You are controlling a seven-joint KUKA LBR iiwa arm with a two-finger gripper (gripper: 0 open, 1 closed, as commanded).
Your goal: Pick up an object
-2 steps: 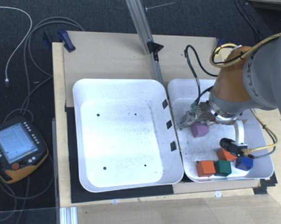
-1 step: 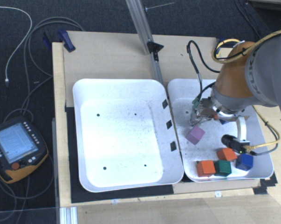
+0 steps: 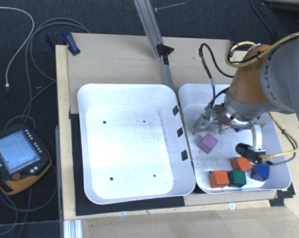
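Your tool (image 3: 207, 123) hangs low over the right bin (image 3: 189, 95), poised above the purple block (image 3: 208, 143); whether it's wide or narrow, you cannot tell.

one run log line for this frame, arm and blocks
arm: over right bin | gripper: above purple block, nothing seen held | orange block, green block, blue block: near front wall

You look down from one fixed camera above the bench (image 3: 114, 63), at a slant, far enough back that both bins sit mid-frame.
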